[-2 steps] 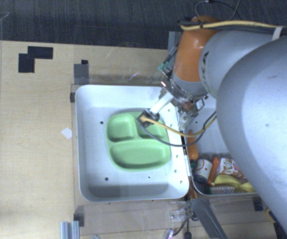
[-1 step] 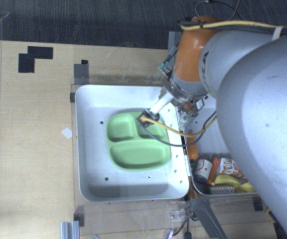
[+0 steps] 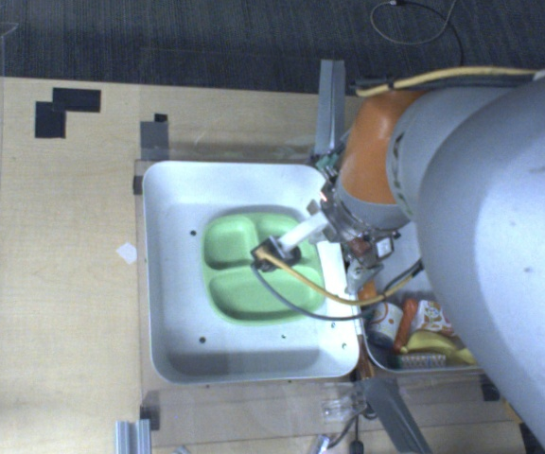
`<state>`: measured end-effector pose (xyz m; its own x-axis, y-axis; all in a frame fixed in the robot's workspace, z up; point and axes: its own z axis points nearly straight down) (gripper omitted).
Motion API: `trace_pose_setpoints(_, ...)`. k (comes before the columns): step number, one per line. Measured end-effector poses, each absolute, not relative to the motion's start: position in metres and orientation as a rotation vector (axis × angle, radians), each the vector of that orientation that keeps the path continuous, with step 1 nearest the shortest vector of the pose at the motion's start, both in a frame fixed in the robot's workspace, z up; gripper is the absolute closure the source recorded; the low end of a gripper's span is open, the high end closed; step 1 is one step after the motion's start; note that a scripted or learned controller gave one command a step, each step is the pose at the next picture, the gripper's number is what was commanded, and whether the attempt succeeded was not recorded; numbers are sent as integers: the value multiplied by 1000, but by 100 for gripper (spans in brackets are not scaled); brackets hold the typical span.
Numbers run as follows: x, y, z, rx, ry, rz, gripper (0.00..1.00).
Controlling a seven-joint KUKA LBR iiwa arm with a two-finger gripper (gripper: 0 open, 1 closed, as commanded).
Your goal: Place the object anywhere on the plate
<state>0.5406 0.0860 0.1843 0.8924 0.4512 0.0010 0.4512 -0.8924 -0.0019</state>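
From where I stood, the grey two-finger gripper [image 3: 360,272] hung over the seam between the shallow white left bin [image 3: 168,282] and the right bin [image 3: 391,357], just beside the green three-compartment plastic plate [image 3: 235,239]. Whether the claw was clenched or released I could not tell. A small orange piece [image 3: 368,292] sat right at its tip, possibly the object, while a heap of yellow and red items [image 3: 431,340] lay in the right bin under the arm. To my eye, doing this well meant carrying the piece fully over a green compartment, lowering close, then letting go gently, clear of the plate's rim.
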Motion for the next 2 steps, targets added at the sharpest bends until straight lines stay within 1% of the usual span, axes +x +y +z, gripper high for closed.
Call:
trace_pose_setpoints(1,542,85,195,-3052,-726,-4,100)
trace_pose_setpoints(2,569,143,149,-3043,-772,0,100)
